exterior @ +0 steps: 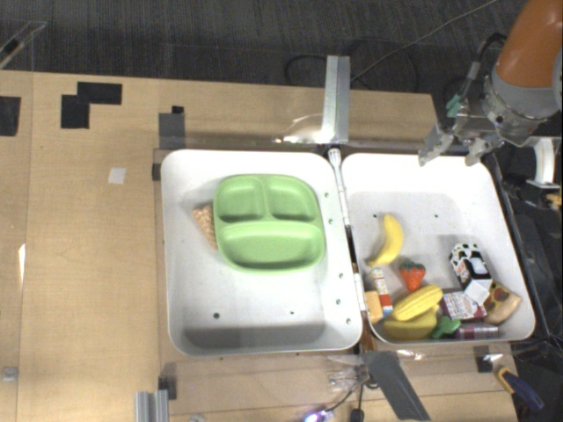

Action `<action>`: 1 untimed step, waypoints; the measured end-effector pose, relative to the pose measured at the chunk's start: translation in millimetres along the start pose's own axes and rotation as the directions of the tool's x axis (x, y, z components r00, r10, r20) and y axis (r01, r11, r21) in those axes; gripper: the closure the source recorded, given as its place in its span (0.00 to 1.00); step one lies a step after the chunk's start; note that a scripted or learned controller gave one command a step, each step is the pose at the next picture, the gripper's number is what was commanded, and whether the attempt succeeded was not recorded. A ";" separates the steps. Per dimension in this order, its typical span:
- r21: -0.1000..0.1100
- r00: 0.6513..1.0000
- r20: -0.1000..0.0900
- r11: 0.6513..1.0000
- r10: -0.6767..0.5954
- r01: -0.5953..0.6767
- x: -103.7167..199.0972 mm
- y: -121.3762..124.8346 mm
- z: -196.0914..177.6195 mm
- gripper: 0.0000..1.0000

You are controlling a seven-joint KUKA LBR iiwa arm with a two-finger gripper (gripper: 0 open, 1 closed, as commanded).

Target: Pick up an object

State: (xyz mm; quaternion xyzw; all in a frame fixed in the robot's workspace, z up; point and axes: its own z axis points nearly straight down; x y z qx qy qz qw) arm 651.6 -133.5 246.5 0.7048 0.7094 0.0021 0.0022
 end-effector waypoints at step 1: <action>0.003 1.000 -0.001 1.000 0.027 -0.027 58.5 -42.8 61.2 0.00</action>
